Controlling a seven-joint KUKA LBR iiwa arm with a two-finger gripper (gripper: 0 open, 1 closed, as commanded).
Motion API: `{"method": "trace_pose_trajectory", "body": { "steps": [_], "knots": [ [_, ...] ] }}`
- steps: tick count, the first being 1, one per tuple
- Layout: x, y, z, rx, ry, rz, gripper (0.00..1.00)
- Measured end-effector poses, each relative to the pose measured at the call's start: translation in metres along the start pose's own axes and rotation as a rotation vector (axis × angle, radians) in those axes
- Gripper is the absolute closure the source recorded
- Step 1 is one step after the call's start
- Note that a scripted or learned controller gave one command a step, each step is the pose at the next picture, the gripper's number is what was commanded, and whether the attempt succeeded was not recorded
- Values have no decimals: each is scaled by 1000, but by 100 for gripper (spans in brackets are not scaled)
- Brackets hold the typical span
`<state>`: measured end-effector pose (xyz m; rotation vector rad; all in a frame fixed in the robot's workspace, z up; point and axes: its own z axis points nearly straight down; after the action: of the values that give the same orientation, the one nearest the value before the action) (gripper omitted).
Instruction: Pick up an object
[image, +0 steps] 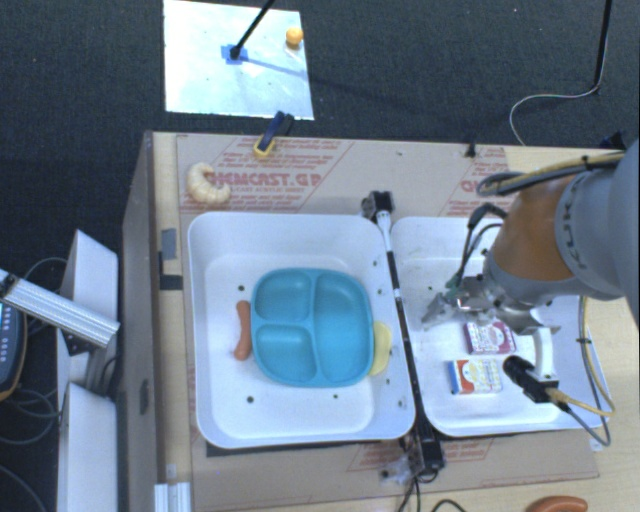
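Note:
In the right bin (430, 250) lie two small cartons. A pink and white carton (490, 338) sits just below the wrist, and a red and white carton (475, 376) lies nearer the front wall. My gripper (452, 303) hangs low over the right bin's middle, just left of the pink carton, under the grey arm with its orange band (535, 235). Nothing shows held in it. The left bin (215, 240) holds a blue divided plate (310, 327), an orange sausage (242, 331) to its left, and a yellow piece (382, 347) peeking out at its right edge.
A black divider rail (395, 290) runs between the bins. Cables loop around the arm at the right. A cream, lumpy item (205, 183) and a yellow-and-blue tool (270, 135) rest on the cardboard behind the left bin. A black part (528, 381) sticks out near the red carton.

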<state>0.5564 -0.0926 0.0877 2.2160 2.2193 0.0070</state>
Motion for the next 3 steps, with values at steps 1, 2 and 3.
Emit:
{"method": "trace_pose_trajectory", "body": {
  "steps": [1,2,3],
  "knots": [
    [-35,7,-1,-5,-2,-1,0],
    [-66,67,-54,1,-2,-2,0],
    [-65,46,4,7,1,0,0]
  ]
}}
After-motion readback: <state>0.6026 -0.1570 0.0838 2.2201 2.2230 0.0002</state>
